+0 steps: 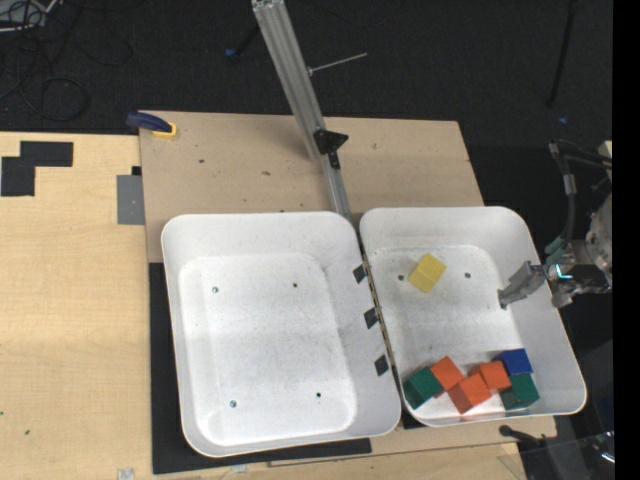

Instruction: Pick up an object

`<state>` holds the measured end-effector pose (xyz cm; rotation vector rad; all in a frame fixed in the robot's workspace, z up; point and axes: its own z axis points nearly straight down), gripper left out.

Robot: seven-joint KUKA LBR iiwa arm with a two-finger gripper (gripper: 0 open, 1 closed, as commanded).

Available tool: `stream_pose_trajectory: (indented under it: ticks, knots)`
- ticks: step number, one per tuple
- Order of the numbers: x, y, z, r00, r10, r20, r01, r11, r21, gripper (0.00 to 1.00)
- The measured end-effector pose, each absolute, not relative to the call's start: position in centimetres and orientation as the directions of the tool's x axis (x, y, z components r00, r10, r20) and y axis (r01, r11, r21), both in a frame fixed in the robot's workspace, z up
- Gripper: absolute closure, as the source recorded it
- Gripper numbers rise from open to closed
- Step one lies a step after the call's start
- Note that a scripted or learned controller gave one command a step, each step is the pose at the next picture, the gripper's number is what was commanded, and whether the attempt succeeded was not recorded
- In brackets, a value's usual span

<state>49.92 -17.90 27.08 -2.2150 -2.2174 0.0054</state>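
Note:
A yellow block lies alone in the middle of the right bin. Along that bin's front wall sits a cluster: a green block, orange blocks, a blue block and another green block. My gripper hangs over the bin's right rim, well to the right of the yellow block and above the cluster. It is open and nothing is between its fingers.
The left bin stands beside the right one, with black clips along the shared edge. A slanted aluminium rail rises behind the bins. A small blue and yellow tool lies at the bench's back left corner.

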Motion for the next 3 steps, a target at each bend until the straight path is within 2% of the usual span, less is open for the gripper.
stream_pose_trajectory:
  ticks: [1,3]
  knots:
    - [50.0,-18.0,27.3,0.001,1.0,0.001,1.0,-0.001,-0.002,0.0]
    - [50.6,-18.5,18.2,0.001,1.0,0.003,1.0,-0.001,-0.008,0.0]
